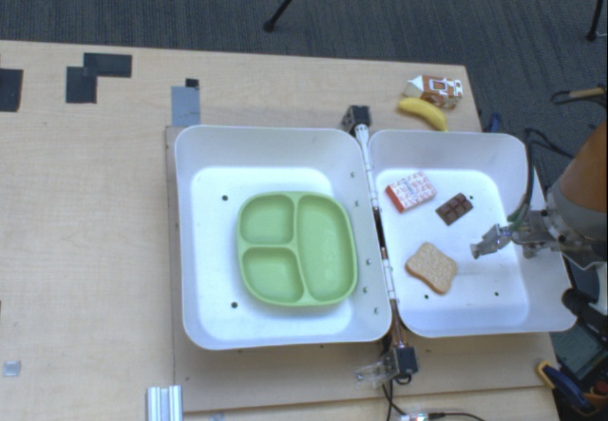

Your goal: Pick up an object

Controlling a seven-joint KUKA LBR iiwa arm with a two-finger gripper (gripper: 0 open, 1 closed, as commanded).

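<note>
In the right bin (508, 300) lie three objects: a slice of toast (432, 267) near the middle, a brown chocolate bar (454, 209) farther back, and a red and white patterned packet (409, 191) at the back left. My gripper (491, 243) hangs over the right part of this bin, right of the toast and below the chocolate bar. Nothing shows between its fingers. The arm comes in from the right edge.
The left bin (204, 248) holds a green divided plate (296, 249). Behind the right bin, on the bench, lie a banana (422, 112) and a small carton (437, 88). Clamps sit at the seam between the bins, front and back.
</note>
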